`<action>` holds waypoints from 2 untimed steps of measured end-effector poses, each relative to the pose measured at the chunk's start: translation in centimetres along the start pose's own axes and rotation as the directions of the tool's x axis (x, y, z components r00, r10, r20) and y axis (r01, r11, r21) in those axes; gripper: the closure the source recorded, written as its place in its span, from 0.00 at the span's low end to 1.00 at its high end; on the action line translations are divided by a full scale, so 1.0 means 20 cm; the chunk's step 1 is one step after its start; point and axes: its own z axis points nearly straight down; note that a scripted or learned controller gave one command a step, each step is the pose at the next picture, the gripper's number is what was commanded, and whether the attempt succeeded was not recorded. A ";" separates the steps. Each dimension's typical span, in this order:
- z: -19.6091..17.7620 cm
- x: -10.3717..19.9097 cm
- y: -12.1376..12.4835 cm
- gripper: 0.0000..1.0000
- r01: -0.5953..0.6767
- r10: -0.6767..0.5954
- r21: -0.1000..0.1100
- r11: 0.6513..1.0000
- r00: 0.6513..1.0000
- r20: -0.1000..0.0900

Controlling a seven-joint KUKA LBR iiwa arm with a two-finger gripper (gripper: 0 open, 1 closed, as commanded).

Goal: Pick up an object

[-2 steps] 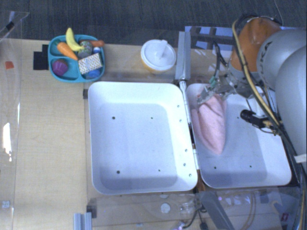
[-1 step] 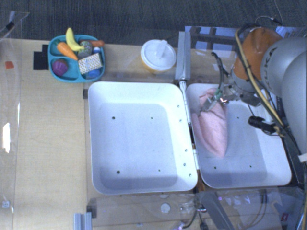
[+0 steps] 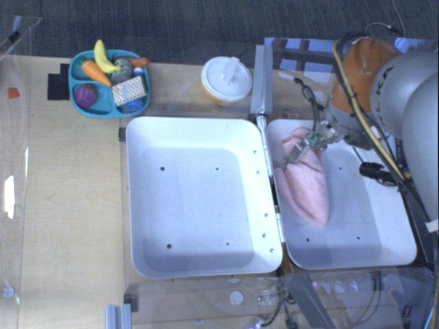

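A pink cloth (image 3: 305, 184), soft and crumpled into a long lump, lies in the right bin (image 3: 384, 249), against that bin's left wall. The tool (image 3: 310, 142) sits at the cloth's far end, touching or just above its folds; whether it is spread or pressed together cannot be told. The grey arm (image 3: 405, 94) with its orange band and looped cables crowds the right bin's far right corner. The left bin (image 3: 199, 197), smooth white plastic with rounded corners, stands just beside the right bin. On the wooden tabletop (image 3: 62, 204) beyond the left bin rest a round white lidded cup (image 3: 226, 79) and a blue compartment tray (image 3: 75, 105) holding toy food, among it a banana (image 3: 103, 57) and a carrot (image 3: 95, 72).
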 end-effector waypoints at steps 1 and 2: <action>0.00 0.01 0.00 0.00 0.116 -0.116 0.005 0.993 0.993 -0.001; 0.00 0.01 0.00 0.00 0.116 -0.116 0.005 0.993 0.993 -0.001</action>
